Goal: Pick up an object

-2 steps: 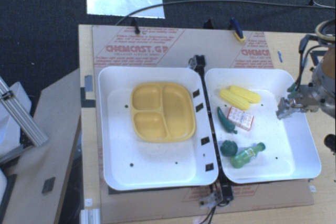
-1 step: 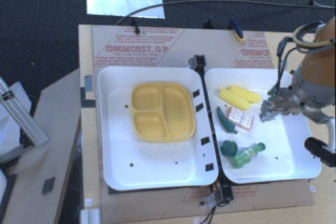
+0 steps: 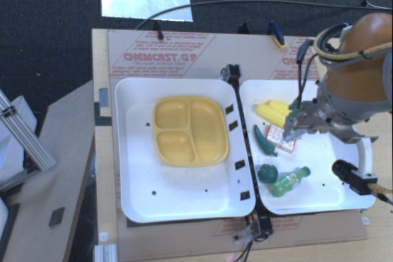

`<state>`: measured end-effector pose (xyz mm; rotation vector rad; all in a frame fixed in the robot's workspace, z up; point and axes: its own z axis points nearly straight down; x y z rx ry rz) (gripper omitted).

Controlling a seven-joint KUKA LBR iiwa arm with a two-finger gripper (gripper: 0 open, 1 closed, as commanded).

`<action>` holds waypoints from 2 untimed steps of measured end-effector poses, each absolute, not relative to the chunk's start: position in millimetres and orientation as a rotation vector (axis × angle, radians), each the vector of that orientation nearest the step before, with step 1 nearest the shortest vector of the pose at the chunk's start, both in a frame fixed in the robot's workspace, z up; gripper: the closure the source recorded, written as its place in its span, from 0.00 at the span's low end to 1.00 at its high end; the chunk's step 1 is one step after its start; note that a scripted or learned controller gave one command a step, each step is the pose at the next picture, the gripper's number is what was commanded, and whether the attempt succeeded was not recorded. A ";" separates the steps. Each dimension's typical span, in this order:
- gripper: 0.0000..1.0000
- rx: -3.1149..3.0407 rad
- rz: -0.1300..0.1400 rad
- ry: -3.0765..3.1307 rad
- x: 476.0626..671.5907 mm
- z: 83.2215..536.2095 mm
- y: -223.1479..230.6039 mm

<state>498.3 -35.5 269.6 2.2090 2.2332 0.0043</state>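
Several small toy items lie in the right bin (image 3: 353,190), and the one nearest the gripper (image 3: 290,130) is a small red-and-white carton (image 3: 280,138), lying flat with its upper right corner under the gripper's tip. It looks light and fairly stiff, probably card or thin plastic, so a pinch across its short sides should hold without crushing it, though lying flat it offers little edge to catch. Just above the carton lies a yellow toy corn cob (image 3: 273,112), ribbed and likely hard plastic, easy to span across its width. Touching the carton's left edge is a dark green pepper-like piece (image 3: 264,140), slim and curved, which could slide out of a pinch. Below the carton sit a toy broccoli (image 3: 267,173) and, beside it, a small green bottle (image 3: 289,180) on its side, round and prone to roll. Whether the gripper is parted or closed I cannot tell from this angle, and nothing shows between its tips. Well to the left of the carton, in the left bin (image 3: 132,150), rests a yellow divided plate (image 3: 189,131).
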 end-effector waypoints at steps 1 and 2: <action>1.00 2.211 0.002 2.233 488.7 263.8 12.9; 1.00 2.213 0.000 2.233 487.4 242.7 60.5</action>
